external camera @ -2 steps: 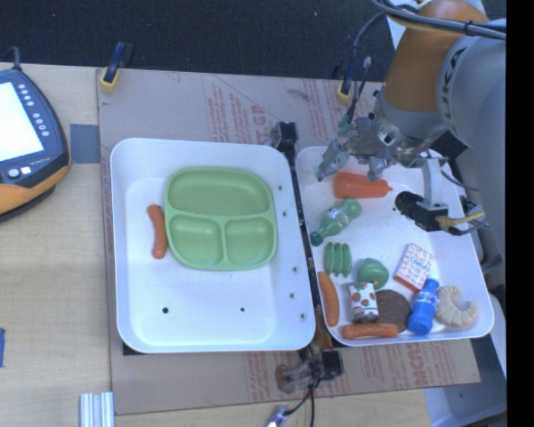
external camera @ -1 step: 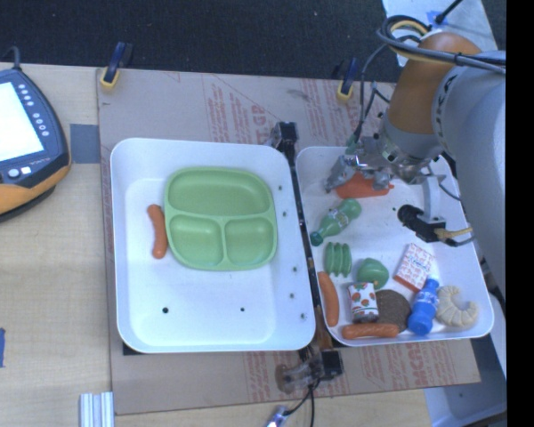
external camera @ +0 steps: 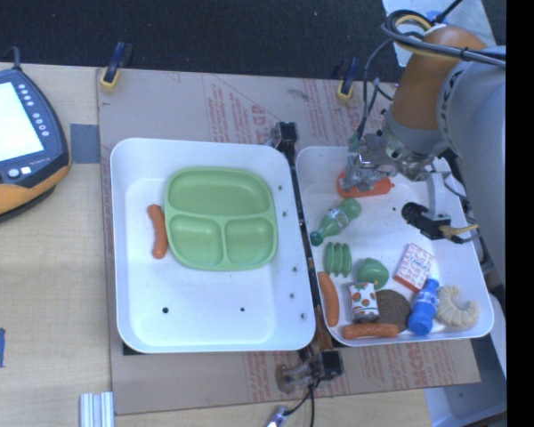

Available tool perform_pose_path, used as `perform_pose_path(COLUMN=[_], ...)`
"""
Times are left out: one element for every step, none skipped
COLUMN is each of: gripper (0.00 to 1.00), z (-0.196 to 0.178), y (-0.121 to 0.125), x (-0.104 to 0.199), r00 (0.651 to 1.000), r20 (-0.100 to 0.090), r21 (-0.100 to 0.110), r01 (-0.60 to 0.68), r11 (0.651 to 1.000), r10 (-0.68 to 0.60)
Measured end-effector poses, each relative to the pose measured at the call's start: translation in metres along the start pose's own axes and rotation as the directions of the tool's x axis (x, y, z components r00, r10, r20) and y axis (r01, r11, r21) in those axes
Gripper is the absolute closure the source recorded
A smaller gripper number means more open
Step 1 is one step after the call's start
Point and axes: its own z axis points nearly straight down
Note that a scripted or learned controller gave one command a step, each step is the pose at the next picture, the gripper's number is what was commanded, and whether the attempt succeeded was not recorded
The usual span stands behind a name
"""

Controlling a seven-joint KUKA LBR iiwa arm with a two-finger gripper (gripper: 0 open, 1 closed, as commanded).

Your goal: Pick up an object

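Where bins (external camera: 125, 238) meet: perhaps three sausages (external camera: 157, 230)

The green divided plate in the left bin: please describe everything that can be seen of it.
The green divided plate is a rounded rectangle in a pale, matte green that looks like plastic. It has three compartments: one long across the top and two smaller below. It lies flat and face up, slightly turned, in the upper middle of the left bin. An orange sausage lies just beside its left edge.
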Motion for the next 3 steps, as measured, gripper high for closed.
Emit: perform_pose_path(gripper=[0.0, 0.0, 0.0], z=[0.001, 0.03, 0.03], y=[0.0, -0.004, -0.003], x=[0.0, -0.02, -0.028], r00=[1.0, 1.0, 1.0], r20=[0.002, -0.003, -0.003], r21=[-0.003, 0.016, 0.013], r01=[0.001, -0.007, -0.006], r11=[1.0, 1.0, 1.0], r10=[-0.001, 0.008, 0.007])
